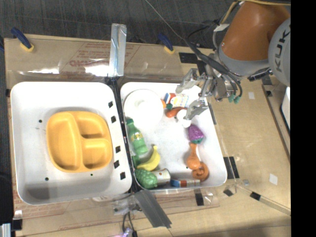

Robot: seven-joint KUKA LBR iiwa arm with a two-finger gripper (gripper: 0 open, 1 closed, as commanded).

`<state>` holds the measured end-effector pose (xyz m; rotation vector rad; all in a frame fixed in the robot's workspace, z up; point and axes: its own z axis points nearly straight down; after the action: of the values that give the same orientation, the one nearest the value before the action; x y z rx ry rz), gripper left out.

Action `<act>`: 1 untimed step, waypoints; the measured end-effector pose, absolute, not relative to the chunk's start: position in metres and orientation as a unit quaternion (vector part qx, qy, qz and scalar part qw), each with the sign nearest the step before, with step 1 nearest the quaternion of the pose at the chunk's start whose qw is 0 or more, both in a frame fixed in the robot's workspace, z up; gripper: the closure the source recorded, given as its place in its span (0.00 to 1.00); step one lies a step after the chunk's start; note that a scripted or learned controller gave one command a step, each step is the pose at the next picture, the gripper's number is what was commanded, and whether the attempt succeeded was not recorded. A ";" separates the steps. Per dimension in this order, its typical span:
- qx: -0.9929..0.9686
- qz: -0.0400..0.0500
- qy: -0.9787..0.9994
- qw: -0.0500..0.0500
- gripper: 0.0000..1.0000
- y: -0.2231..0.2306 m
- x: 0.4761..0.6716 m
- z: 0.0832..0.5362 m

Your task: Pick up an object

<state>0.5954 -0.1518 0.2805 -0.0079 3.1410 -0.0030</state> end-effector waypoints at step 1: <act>0.055 0.001 0.999 -0.005 0.00 -0.187 0.510 0.125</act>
<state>0.5104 -0.1867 0.1252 0.1718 3.1461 0.0034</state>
